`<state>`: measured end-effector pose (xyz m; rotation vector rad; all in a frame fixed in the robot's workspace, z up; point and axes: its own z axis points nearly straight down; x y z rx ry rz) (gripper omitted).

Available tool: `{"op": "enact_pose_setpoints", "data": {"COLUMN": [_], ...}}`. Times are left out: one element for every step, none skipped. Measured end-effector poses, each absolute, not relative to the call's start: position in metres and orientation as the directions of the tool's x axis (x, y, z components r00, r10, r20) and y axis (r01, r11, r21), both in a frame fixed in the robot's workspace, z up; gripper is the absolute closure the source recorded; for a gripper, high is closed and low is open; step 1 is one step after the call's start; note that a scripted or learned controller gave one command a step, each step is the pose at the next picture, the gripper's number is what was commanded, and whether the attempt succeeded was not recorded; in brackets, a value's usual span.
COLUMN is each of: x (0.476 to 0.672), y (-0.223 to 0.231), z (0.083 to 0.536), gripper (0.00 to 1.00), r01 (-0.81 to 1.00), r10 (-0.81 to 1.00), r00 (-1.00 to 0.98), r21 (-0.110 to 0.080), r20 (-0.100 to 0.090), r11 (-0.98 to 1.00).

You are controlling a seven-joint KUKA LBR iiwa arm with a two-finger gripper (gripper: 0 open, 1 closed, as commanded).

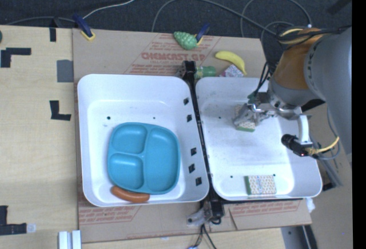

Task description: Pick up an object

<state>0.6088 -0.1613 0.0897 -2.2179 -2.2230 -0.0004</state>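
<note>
Risk: you are watching the gripper (250,116) low over the right bin (229,153), right at a small pale block (246,124); if the fingers only brush its edge, I judge it may tip or skid across the smooth floor rather than lift; a grip on one corner could also let it swing out on the way up.
Jaws: you cannot tell from this slant whether they are wide, narrow or closed on the block; the arm's own metalwork crowds the spot; do not count it as held.
Task thing: the block lies in the upper middle of the right bin, touching or just under the gripper tip; which of the two is unclear.
Second risk: the bin's back wall is near; a shove in that direction could pin the block against it.
Right bin: besides the block it holds a flat green-speckled pad (261,185) near the front wall, well apart from the gripper.
Left bin (94,128): a blue plate (144,156) with compartments, and a sausage (130,195) touching the plate's front rim.
Outside: a banana (231,60) and a green toy (185,39) lie on the cardboard behind the bins.
</note>
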Motion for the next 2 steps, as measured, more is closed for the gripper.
{"op": "enact_pose_setpoints", "data": {"x": [0.597, 0.565], "y": [-0.112, -0.029], "z": [0.086, 0.185], "gripper": [1.00, 1.00], "r01": [1.000, 1.000], "r10": [1.000, 1.000], "r00": [-0.002, -0.003], "r21": [0.003, 0.000], "r20": [-0.001, 0.001], "r11": [0.002, 0.003]}}
